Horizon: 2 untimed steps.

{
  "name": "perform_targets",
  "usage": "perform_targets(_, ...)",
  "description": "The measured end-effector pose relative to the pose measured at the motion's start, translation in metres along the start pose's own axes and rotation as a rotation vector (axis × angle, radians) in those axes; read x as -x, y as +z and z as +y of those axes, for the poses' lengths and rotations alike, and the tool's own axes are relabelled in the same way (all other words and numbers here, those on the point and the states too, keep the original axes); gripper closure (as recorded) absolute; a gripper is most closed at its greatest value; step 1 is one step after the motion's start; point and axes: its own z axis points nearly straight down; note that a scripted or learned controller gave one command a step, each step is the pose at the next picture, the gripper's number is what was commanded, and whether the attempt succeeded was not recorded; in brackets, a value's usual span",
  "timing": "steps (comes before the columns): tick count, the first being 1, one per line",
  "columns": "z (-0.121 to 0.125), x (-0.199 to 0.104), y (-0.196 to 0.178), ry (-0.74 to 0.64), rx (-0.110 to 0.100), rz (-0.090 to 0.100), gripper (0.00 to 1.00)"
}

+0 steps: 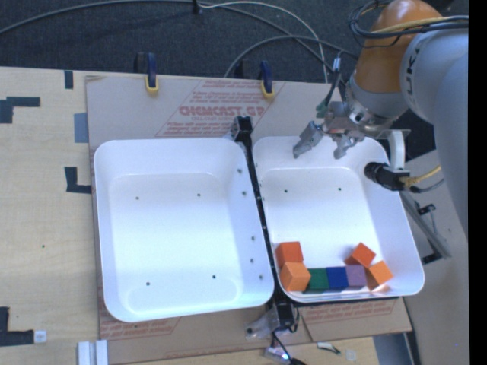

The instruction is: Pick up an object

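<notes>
Orange blocks (pixel 289 252), small, probably light and rigid, cluster along the right bin's (pixel 396 226) near edge; flat opposite faces suit gripping. Gripper (pixel 323 145) hovers at the far rim, jaws spread, empty.

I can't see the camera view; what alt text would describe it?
A grey robot arm's gripper hangs with open jaws over the far rim of the right white bin; coloured blocks cluster along that bin's near edge. The left white bin sits alongside.
</notes>
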Motion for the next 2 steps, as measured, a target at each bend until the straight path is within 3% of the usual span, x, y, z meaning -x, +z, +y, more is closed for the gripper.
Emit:
perform_targets(1,0.002,0.000,-0.004,-0.001,0.008,0.000,0.00)
perform_targets(2,0.002,-0.002,0.038,-0.001,0.004,0.000,0.00)
